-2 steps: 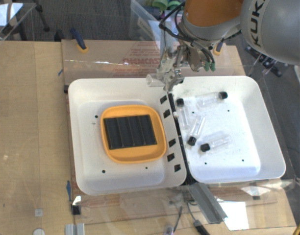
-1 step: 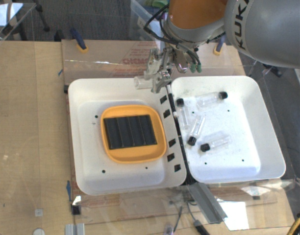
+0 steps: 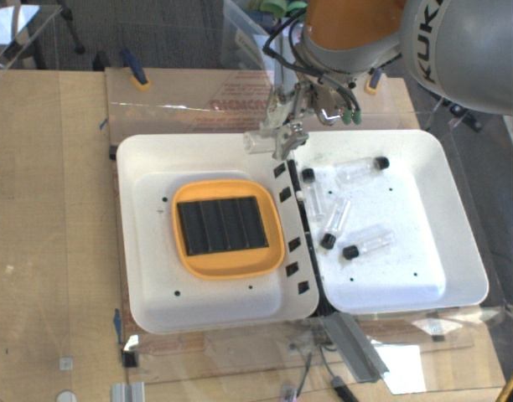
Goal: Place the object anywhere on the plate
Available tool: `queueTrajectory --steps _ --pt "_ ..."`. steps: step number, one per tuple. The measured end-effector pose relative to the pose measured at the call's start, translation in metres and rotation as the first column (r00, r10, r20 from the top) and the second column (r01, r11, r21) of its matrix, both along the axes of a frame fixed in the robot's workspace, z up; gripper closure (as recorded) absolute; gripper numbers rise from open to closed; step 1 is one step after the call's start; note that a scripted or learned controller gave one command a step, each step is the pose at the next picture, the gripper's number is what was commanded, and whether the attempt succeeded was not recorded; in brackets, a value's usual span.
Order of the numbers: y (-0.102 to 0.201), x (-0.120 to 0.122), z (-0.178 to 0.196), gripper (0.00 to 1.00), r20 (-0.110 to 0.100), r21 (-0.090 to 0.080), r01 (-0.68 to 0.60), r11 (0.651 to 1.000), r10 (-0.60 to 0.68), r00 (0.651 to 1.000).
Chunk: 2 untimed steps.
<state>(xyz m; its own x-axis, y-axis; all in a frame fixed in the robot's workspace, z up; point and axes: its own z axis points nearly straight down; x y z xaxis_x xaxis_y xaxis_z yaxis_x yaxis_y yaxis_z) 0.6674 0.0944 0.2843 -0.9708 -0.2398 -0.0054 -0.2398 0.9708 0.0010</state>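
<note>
Tube held over the bins' shared edge, plate off to the lower left.

You can see the gripper clenched on a clear tube, its long axis roughly level and pointing left. The orange plate lies down-left of the fingers in the left bin; spare tubes rest in the right bin.

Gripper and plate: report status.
Gripper above bins' divider, clear vial between fingers. Plate in left bin, nothing on it. Four vials lie in right bin.
</note>
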Motion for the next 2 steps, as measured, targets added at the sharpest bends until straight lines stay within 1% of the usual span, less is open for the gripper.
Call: queueTrajectory --steps 1,2 --pt "-0.004 0.000 -0.011 1.00 -0.002 -0.001 -0.025 1.000 0.025 1.000" --pt "0.018 0.000 -0.016 1.00 -0.001 0.000 -0.043 0.999 0.043 0.999"
